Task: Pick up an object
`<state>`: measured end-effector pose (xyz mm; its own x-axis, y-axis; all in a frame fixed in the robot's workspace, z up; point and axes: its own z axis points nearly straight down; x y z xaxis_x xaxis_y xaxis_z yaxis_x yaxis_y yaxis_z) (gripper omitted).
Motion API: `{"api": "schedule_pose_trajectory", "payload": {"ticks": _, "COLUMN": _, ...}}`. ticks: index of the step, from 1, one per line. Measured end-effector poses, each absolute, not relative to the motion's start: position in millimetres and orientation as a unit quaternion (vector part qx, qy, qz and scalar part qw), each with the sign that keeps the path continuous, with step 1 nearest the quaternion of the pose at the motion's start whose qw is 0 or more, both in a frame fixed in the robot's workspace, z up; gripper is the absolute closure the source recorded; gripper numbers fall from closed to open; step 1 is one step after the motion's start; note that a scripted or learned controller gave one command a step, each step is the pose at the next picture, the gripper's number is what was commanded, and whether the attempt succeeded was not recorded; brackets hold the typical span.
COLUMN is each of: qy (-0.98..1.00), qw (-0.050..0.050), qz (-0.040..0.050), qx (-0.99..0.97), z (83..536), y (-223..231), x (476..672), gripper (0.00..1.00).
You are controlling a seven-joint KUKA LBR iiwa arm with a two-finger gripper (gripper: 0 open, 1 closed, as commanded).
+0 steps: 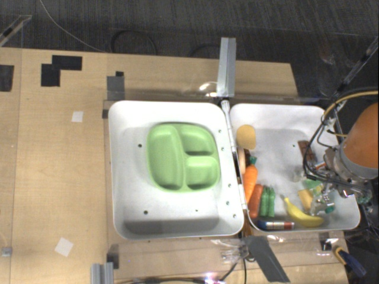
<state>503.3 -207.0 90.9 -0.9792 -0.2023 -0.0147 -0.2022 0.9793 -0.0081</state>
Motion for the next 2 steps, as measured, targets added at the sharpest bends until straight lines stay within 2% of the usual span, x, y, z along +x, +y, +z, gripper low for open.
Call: {"api": "schedule_pose_trajectory", "payload": {"ticks": 2, "qy": 0.991, "qw": 0.008, "qz": -0.0035, "qx": -0.131, "z": 90.9, "y": -205.6, "x": 505.4, "gripper": 0.0}}
